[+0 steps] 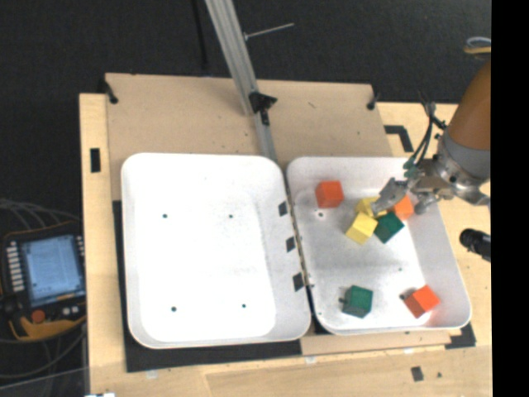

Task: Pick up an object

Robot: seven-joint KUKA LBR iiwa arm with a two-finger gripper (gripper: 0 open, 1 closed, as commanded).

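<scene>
Hovering low over the right bin, the gripper was recorded beside a cluster: yellow block, green block, small orange block. Finger state: could not be told. Nothing was seen lifted; the pick was judged outstanding.

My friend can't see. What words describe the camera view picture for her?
A robot gripper reaches from the right over a cluster of blocks in the right white bin, which holds orange, yellow and green blocks. The left bin sits beside it.
</scene>
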